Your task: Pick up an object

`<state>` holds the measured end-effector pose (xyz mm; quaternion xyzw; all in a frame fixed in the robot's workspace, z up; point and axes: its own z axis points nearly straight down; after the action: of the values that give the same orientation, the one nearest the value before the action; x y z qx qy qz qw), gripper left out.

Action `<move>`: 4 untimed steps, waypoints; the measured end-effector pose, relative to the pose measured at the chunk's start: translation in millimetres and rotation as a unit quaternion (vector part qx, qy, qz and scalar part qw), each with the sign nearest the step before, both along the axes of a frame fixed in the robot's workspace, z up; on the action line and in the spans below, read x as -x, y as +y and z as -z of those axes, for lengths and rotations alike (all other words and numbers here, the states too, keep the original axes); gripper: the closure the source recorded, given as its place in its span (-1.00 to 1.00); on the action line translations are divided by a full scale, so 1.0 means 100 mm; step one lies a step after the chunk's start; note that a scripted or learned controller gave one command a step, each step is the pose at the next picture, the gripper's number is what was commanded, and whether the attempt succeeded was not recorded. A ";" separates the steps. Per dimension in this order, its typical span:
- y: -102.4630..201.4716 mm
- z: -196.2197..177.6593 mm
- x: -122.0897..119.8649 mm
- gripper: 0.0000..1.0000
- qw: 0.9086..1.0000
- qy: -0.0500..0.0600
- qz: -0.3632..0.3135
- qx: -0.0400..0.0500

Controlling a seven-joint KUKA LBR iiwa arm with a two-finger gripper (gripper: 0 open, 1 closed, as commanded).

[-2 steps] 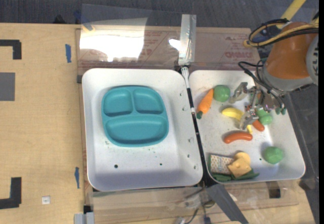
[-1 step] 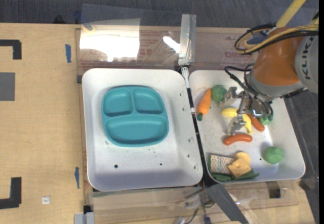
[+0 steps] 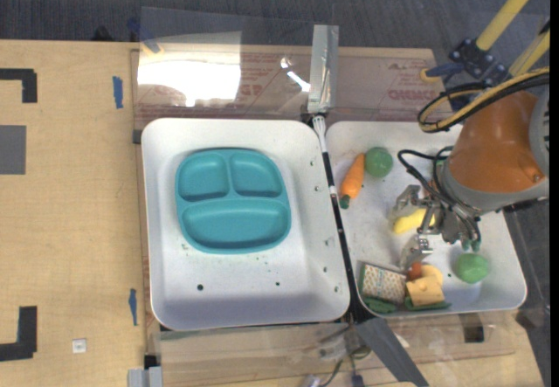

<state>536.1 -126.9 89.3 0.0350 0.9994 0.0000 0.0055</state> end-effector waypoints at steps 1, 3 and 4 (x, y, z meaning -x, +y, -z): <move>0.23 0.00 0.06 -1.00 1.000 -0.001 0.009 0.001; 0.00 0.00 0.52 -1.00 0.994 -0.002 0.108 0.000; 0.00 -0.13 0.49 1.00 0.994 -0.007 0.107 0.001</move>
<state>487.0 -127.1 102.1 0.1420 0.9898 -0.0014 0.0127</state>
